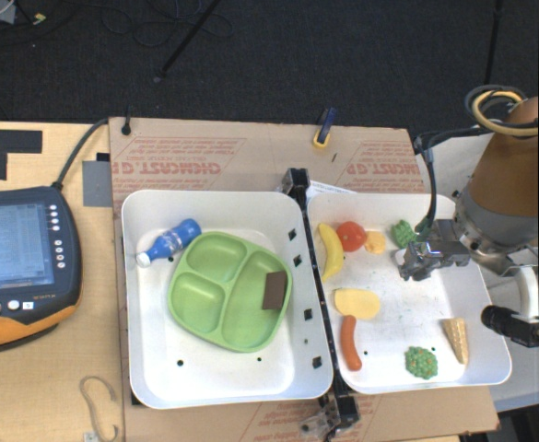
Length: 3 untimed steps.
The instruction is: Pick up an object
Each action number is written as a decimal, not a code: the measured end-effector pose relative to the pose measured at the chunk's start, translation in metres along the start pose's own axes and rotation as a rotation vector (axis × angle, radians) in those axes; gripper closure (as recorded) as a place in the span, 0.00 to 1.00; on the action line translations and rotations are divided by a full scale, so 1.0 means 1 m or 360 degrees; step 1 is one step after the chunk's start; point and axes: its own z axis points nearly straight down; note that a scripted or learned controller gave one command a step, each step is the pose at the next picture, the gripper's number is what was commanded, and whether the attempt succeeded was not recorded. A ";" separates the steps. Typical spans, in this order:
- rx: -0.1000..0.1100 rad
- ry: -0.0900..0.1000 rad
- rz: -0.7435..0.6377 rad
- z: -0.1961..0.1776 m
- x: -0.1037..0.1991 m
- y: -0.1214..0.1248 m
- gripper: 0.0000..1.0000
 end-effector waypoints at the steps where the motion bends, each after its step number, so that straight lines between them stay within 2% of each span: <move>1: 0.0004 -0.0001 0.0003 0.011 0.042 -0.007 1.00; 2: 0.0001 -0.0002 0.0004 0.004 0.070 -0.005 1.00; 3: 0.0005 -0.0003 0.0014 0.018 0.074 -0.017 1.00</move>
